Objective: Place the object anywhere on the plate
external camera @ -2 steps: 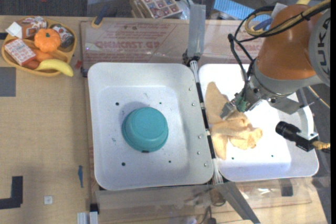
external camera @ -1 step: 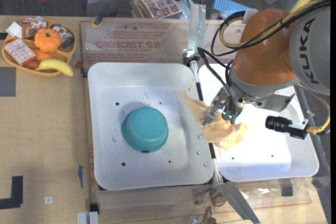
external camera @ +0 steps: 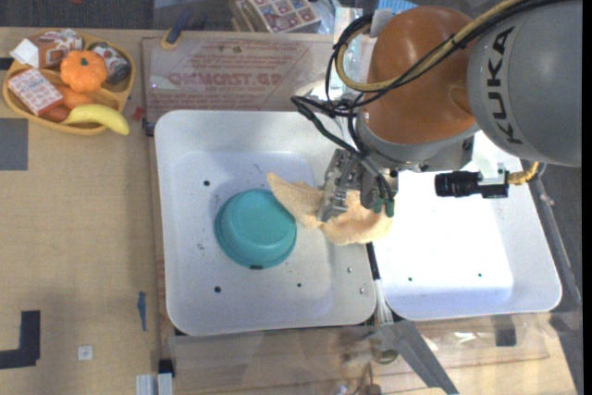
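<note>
Tool (external camera: pixel 344 199) low over right side of left bin (external camera: pixel 185 139), fingers pinching tan flat object (external camera: pixel 356 225). Object draped from teal plate (external camera: pixel 256 228) rim to divider between bins; right bin (external camera: pixel 499 277) alongside.

Two white bins (external camera: pixel 185 291), one teal plate (external camera: pixel 256 228), one tan object (external camera: pixel 356 227), one fruit basket (external camera: pixel 18 97).

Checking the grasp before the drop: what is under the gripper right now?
Under the gripper lies a floppy tan object, spread over the left bin's right wall, beside the teal plate. The gripper covers the object's middle, so a grasp cannot be confirmed.
</note>
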`<state>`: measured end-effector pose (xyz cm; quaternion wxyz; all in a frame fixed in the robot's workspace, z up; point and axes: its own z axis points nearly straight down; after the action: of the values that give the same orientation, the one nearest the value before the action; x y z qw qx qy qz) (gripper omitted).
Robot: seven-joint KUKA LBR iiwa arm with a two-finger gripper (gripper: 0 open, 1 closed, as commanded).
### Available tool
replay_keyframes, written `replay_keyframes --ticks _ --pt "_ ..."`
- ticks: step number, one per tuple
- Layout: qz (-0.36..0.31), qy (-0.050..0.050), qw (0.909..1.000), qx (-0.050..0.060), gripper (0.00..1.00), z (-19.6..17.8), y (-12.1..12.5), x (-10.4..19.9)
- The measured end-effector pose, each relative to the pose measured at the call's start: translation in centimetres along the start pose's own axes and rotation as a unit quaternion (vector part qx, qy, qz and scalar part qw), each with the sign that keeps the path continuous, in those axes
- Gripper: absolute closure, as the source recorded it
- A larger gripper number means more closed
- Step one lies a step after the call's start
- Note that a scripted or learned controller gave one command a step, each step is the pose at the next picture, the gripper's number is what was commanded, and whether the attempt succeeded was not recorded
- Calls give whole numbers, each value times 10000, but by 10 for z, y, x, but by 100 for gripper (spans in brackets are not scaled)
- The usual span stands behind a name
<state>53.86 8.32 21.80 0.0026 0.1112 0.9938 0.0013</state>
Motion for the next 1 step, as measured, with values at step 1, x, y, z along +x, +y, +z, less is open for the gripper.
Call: replay_keyframes --ticks 1 --pt "-1102 -6 9939 -4 100 -8 15 7"
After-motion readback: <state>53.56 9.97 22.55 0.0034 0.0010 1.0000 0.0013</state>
